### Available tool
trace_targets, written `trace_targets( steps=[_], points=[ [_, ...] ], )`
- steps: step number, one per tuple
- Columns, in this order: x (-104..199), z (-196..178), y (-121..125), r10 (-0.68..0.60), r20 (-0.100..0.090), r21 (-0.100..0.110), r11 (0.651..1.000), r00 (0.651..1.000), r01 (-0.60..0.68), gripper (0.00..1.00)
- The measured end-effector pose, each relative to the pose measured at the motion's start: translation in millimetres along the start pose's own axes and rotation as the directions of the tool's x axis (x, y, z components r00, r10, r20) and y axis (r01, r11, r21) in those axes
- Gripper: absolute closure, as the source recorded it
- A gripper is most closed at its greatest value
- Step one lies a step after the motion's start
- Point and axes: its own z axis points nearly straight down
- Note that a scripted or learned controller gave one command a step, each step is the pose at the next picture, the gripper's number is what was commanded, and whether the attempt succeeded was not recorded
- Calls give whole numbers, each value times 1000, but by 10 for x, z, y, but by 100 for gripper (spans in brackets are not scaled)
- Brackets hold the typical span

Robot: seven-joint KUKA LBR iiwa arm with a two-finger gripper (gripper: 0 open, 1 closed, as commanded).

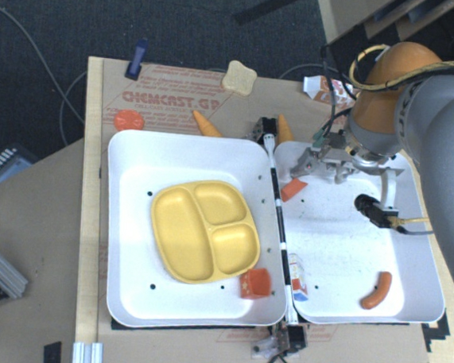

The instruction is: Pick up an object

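My gripper (321, 171) hangs over the far left corner of the right bin (406, 314), fingers spread open with nothing between them. An orange-red wedge (293, 190) lies in that bin just below the left fingertip (301, 168), apart from it. A brown sausage (376, 290) rests near the bin's front right. A small red-and-white packet (294, 274) sits at the divider between the bins. In the left bin (132, 175) a yellow divided plate (205, 230) lies flat, with a red cube (255, 283) at its front right corner.
Behind the bins the bench holds a bread slice (239, 77), a blue item (135, 58), an orange carrot piece (206, 124), an orange disc (127, 119), a black item (266, 128) and a printed packet (320, 87). The arm fills the upper right.
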Motion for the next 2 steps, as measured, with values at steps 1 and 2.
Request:
trace_targets(
  steps=[1,2],
  points=[
    [-19,106,-7,2,-1,2,1000,1000,-2,0],
    [-17,102,-5,1,-1,2,1000,1000,-1,0]
  ],
)
